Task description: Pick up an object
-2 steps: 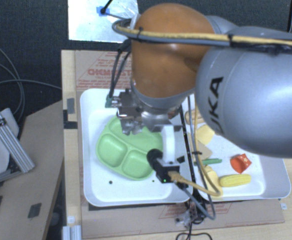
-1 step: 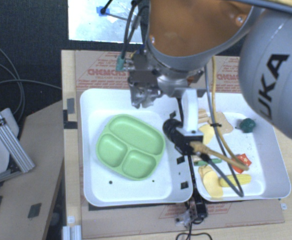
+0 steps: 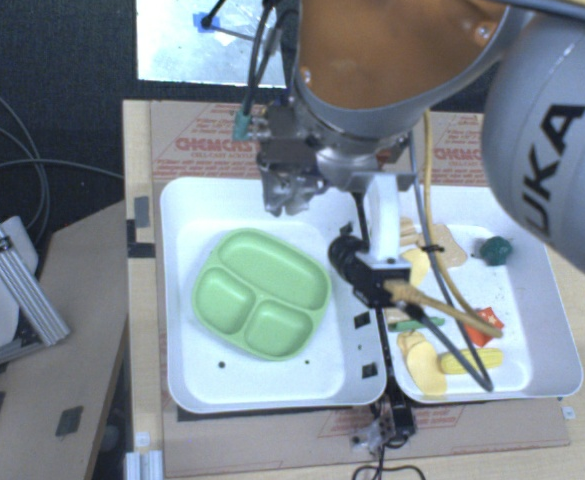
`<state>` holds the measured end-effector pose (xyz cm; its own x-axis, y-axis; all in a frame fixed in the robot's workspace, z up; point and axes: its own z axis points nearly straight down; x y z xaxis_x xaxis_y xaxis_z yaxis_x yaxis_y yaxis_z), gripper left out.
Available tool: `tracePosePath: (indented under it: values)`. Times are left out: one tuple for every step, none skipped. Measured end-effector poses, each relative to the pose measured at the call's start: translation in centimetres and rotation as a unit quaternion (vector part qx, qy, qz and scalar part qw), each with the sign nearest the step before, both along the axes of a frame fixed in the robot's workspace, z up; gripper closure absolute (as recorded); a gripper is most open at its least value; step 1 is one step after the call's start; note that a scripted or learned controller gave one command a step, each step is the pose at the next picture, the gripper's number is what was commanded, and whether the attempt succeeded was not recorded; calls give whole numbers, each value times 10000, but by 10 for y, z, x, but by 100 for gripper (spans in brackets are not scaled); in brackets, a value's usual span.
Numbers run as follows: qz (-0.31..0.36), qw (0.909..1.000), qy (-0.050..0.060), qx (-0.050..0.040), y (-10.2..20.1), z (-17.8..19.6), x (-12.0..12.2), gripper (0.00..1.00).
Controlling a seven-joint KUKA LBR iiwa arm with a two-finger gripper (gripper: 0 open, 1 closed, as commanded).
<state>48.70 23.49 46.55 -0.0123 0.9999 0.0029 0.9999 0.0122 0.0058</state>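
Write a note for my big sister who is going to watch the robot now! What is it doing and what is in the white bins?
Gripper: hanging over the back of the left shallow white bin, with nothing seen in it.
Light green three-compartment plastic plate: lying flat in the left bin, in front of the gripper.
Right shallow white bin: holds small toy foods, among them a dark green round piece, yellow pieces and a red-orange piece.
Done: nothing picked up so far.
Left: grasp one object and lift it.
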Motion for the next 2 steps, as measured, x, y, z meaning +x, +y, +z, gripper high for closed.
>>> tracePosePath:
  values:
    - [-63,9999,104,-51,-2,-227,15,100]
    - [-44,10000,-74,32,-2,-11,40,100]
